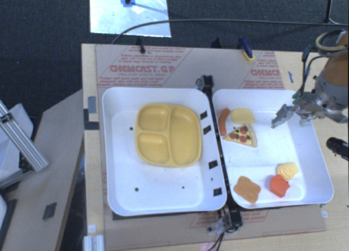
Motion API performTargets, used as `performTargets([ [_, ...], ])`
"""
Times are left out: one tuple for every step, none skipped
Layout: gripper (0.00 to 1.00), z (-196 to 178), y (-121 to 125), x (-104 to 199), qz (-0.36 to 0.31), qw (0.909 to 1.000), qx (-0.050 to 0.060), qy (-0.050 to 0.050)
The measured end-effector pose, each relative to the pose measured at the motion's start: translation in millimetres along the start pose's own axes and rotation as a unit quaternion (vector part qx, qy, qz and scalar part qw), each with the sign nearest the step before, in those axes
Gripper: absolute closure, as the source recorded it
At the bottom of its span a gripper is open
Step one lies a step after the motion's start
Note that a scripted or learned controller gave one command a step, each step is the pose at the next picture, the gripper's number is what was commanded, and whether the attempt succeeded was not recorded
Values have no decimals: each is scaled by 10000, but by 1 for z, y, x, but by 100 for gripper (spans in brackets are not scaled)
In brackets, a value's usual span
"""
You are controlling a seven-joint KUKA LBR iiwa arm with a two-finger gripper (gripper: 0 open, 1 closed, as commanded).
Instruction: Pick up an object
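**Ana:** Food pieces lie in the right bin [313,151], and one of them must be picked. In the left bin [117,151] I see a yellow divided plate [166,134] in its middle, nothing else for grasping.

**Ben:** And in the right bin, from left to right?

**Ana:** Near its far left corner a red sausage [223,121] stands along the left wall, just beside a pale yellow piece [242,115], and a pizza slice [242,135] touches both from the near side. By the near edge there is an orange toast-like piece [247,189], then a red block [279,185] with a yellow lumpy piece [288,169] touching it from behind.

**Ben:** Where is the gripper [281,115]?

**Ana:** Over the far right part of this bin, to the right of the pizza group and apart from it. Nothing is between its fingers; if they are spread or pressed together, I cannot tell.

**Ben:** So which step?

**Ana:** I judge it is the approach; no object is taken yet. Next the arm should choose one piece, come above it, go down with fingers on both sides, close and lift. The pizza group is crowded, so the fingers may push a neighbour.
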State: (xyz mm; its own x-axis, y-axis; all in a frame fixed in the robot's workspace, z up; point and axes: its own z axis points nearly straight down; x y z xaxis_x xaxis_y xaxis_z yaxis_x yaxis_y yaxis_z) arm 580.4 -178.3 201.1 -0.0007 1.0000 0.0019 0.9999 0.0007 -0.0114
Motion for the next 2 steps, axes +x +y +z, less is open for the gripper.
performTargets([
  [0, -8, 3, 1, -15, 10000, -64, -12],
  [0, 55, 3, -1, -5, 10000, -43, -7],
])
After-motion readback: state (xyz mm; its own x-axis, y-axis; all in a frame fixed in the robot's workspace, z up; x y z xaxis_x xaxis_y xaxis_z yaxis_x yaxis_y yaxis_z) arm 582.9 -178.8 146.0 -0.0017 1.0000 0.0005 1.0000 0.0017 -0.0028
